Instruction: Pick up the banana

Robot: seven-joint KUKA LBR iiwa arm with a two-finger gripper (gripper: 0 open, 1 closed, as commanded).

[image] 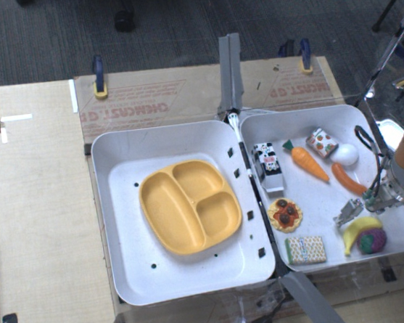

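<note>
Mirrored red lettering, seemingly "CHEMCAST GP", is printed on the brown board point(201, 93) behind the two bins. The banana point(355, 231) is seen in the near right corner of the right bin point(306, 119), touching a purple fruit point(372, 240), with the end effector point(351, 212) just above it; how far it is open cannot be told. A cracker point(305, 250), a small pizza point(285, 214), a cow-patterned carton point(267, 165), two carrots point(309, 163) and an egg point(345, 154) lie nearby, and a yellow divided plate point(190, 206) sits in the left bin point(118, 226).
</note>
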